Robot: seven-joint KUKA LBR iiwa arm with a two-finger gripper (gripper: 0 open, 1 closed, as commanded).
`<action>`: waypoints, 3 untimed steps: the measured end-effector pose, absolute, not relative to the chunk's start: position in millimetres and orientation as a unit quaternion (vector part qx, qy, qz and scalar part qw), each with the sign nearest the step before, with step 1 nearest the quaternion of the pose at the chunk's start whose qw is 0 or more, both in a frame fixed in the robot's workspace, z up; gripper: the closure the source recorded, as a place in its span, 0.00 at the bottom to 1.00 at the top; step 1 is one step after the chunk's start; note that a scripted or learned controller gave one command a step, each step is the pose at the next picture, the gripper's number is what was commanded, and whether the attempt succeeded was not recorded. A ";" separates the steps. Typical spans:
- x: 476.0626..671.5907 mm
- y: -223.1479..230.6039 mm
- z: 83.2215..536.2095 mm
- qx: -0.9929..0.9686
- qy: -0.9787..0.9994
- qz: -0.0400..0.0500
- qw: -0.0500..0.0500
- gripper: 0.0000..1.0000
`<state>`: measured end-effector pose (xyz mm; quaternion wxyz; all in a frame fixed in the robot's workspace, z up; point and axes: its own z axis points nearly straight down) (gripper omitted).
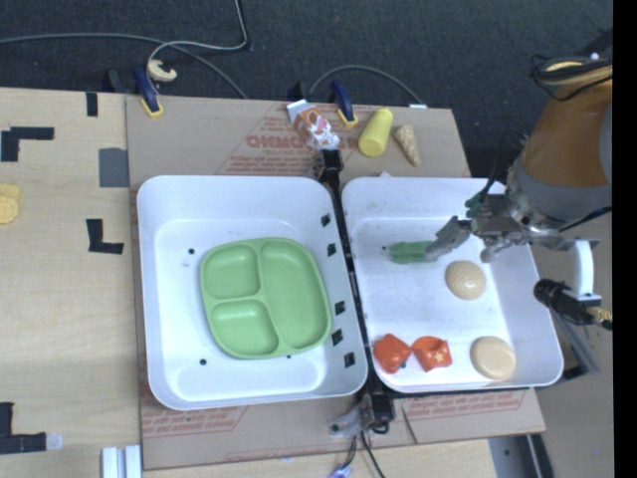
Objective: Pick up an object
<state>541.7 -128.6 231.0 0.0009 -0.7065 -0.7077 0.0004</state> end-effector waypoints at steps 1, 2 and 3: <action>575.5 -196.5 139.1 -0.707 -0.707 0.002 0.001 0.00; 565.5 -186.9 122.2 -0.707 -0.707 0.001 0.001 0.00; 563.9 -212.6 87.2 -0.707 -0.707 -0.001 -0.004 0.00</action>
